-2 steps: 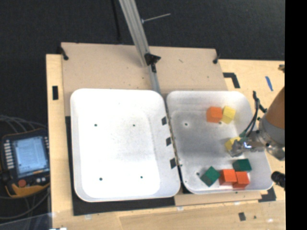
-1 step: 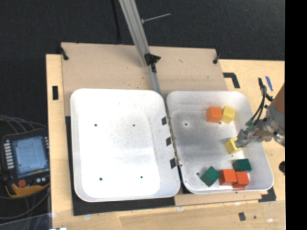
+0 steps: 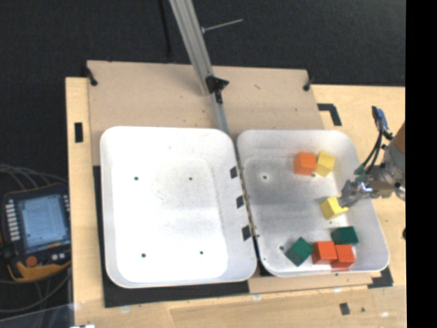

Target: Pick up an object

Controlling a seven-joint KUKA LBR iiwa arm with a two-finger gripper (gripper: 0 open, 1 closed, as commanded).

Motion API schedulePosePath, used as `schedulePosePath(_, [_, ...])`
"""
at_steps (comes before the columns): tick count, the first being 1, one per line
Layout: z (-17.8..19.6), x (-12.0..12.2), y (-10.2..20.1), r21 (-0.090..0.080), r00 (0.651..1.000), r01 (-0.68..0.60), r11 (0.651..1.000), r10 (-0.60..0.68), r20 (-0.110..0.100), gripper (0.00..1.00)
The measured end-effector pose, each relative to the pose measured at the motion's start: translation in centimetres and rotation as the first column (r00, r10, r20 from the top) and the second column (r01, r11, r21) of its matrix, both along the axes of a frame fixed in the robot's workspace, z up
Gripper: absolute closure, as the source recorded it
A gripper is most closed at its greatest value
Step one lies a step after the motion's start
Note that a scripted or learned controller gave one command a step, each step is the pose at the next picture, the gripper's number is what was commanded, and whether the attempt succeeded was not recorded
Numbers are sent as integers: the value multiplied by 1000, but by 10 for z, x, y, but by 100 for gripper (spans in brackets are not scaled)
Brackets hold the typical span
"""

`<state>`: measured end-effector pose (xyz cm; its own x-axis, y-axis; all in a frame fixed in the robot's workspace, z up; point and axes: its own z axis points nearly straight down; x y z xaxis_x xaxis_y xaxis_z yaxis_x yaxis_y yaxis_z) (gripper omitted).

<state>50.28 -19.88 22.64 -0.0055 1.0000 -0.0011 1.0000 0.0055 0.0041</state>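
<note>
Nearest cube: a small yellow cube (image 3: pixel 333 207) lies tilted in the right white bin (image 3: pixel 273 190), toward its right wall, about midway along that wall.
Jaws: the arm's two-finger gripper (image 3: pixel 356 189) sits at the cube's upper right corner, touching or just beside it; whether the jaws are apart or together cannot be told, and the cube is not seen between them.
Arm: the grey wrist (image 3: pixel 390 173) reaches in over the right rim, with cables looping above it.
Upper pair: a small orange cube (image 3: pixel 305 163) and a second yellow cube (image 3: pixel 326 163) sit touching near the bin's far side.
Lower cluster: a dark green block (image 3: pixel 298 251), two orange blocks (image 3: pixel 334 253) side by side, and another dark green block (image 3: pixel 345 236) just behind them.
Left white bin (image 3: pixel 171 203): just beside the right one on the tan wooden surface (image 3: pixel 82 306).
Pendant: a handheld control screen (image 3: pixel 37 224) lies left of the surface.
</note>
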Motion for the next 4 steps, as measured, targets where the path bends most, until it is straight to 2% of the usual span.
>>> schedulePosePath(1, [0,-4,43,1,1000,0,1000,0,-2,100])
schedulePosePath(2, [13,3,95,2,1000,-3,1000,3,0,100])
schedulePosePath(3, [3,6,143,2,1000,-1,1000,1,-3,100])
schedulePosePath(4, [13,2,192,3,1000,-3,1000,3,-1,100])
